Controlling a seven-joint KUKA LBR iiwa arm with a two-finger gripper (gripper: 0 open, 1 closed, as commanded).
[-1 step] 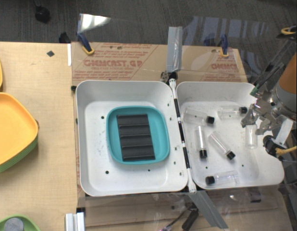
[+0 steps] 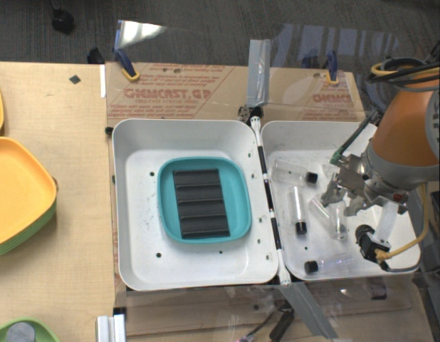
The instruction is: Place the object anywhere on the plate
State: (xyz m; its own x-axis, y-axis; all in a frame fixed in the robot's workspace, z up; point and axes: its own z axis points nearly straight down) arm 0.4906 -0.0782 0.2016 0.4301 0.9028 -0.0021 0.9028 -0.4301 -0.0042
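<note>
Right bin (image 2: pixel 411 266) held clear plastic tubes with black caps, about four countable (a fifth perhaps near its front edge, too glassy to confirm); one tube (image 2: pixel 297 209) lay left of centre, cap toward the front. They looked light, stiff and slick, so best pinched across the barrel at mid-length. Gripper (image 2: pixel 341 198) hung low over the bin's middle, beside the tubes, state of its jaws not discernible; one teal plate (image 2: pixel 168 204) sat centred in the left bin (image 2: pixel 134 191).
</note>
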